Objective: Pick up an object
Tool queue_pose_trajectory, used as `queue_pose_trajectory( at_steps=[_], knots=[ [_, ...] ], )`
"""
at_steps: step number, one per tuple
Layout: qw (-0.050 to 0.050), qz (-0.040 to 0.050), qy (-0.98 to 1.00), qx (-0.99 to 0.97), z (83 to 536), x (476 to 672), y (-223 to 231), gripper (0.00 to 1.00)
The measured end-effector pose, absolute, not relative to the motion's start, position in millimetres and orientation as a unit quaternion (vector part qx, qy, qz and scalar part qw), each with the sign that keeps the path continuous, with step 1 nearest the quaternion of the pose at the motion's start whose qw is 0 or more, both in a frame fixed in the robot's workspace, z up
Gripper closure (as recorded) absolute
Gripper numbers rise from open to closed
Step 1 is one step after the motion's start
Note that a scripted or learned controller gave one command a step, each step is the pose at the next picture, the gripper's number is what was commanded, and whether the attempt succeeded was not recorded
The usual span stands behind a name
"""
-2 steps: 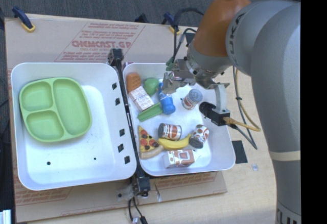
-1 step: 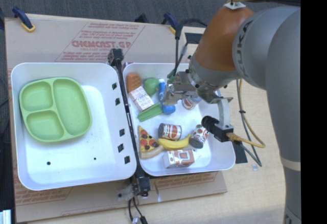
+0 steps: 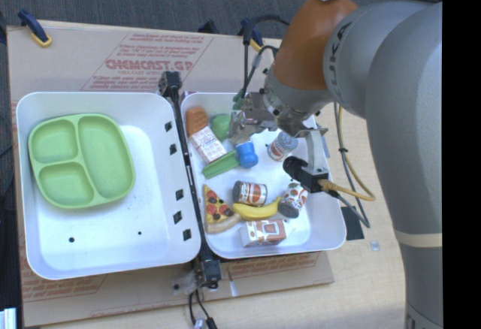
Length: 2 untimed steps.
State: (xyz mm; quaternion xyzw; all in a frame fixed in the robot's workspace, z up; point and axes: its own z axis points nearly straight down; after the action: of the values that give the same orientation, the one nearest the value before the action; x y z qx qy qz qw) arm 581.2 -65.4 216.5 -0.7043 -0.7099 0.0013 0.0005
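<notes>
Dark carpet surrounds the counter [image 3: 150,57] with two white bins. Left bin [image 3: 98,245] holds a green divided plate [image 3: 79,158]. Over the right bin [image 3: 331,226], the tool [image 3: 248,125] hangs above the blue cup [image 3: 246,155]; whether it grips anything cannot be told. Nearby lie a banana [image 3: 255,209], can [image 3: 250,191] and pizza slice [image 3: 216,209].

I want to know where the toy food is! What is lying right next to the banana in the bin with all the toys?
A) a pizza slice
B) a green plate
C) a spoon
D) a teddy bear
A: the pizza slice lies just left of the yellow banana in the right bin, while the green divided plate sits alone in the left bin.
</notes>
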Motion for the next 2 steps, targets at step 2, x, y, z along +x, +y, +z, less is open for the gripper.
queue_pose_trajectory(
  at_steps=[2],
  knots=[
    [0.001,0.0015,-0.709,-0.705,212.4,557.3,-74.7,1.0]
  ],
)
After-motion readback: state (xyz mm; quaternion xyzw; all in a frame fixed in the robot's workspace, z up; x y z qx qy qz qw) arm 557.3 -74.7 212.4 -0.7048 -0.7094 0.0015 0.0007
